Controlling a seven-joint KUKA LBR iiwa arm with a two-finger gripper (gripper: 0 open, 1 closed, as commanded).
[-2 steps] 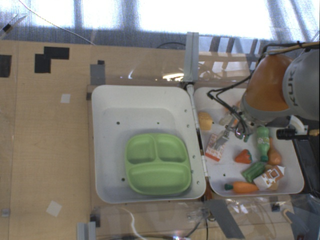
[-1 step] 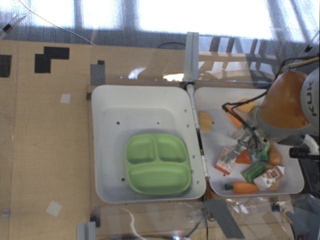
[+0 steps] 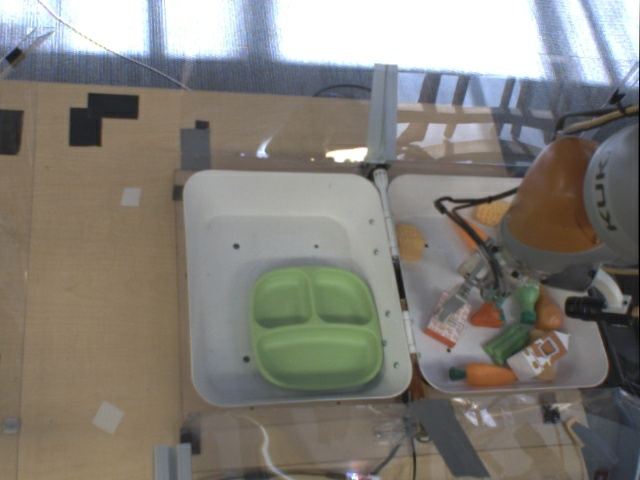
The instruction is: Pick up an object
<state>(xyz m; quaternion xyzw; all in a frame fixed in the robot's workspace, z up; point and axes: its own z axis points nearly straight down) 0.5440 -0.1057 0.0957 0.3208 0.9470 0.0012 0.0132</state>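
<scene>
Two white bins sit side by side on the bench [image 3: 90,298]. Left bin [image 3: 215,218] carries a green divided plate [image 3: 316,328], lying toward its near edge, a bit right of centre. Right bin [image 3: 425,193] holds a scatter of small toy foods. The arm [image 3: 560,203] comes in over that bin's right edge, its orange band bulging large and hiding much of the bin's far right corner.

Below the band the gripper [image 3: 484,276] hangs down over the middle of the right bin, among the toys. It is a tangle of grey metal and dark cable from here, and I can't tell how it stands or whether anything is caught in it.

Just beside it, toward the left, lies a small red-and-white packet [image 3: 448,318]. Something red-orange [image 3: 487,315] sits right under the gripper, touching or nearly so; its shape is hard to make out. Near the bin's front edge lie a carrot [image 3: 488,374], a green block [image 3: 506,343] and a white-and-brown carton [image 3: 540,355]. A yellow piece [image 3: 409,240] rests against the left wall. Another yellow thing [image 3: 492,211] peeks out at the far side, partly cut off by the arm.
</scene>
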